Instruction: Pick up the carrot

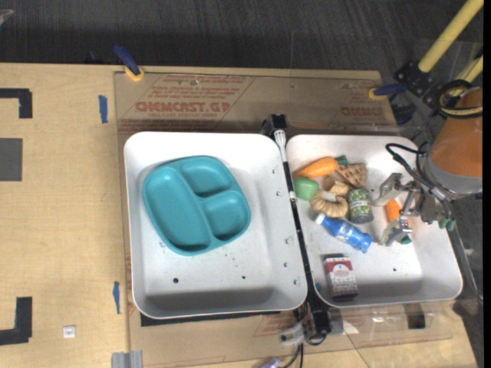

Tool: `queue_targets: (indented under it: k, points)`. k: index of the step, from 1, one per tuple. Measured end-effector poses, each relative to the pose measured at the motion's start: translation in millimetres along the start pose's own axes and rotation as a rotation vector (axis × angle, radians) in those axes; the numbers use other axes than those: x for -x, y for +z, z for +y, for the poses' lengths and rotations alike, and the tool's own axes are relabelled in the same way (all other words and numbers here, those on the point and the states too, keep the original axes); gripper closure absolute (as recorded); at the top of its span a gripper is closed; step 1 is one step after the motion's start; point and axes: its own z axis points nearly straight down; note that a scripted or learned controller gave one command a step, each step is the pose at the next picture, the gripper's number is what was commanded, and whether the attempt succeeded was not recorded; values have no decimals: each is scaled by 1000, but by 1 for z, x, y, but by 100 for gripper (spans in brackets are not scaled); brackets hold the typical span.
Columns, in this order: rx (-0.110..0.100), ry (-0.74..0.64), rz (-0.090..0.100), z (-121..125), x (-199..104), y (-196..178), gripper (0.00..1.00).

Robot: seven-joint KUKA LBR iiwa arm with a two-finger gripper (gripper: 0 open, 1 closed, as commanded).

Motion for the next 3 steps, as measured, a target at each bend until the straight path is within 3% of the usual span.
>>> queue_targets:
  k: [1, 2, 3]
  points:
    - [4, 84, 12, -24, 8, 14, 0]
    - [3, -63, 10, -25, 0, 14, 0]
    - [1, -64, -3, -25, 4, -1, 100]
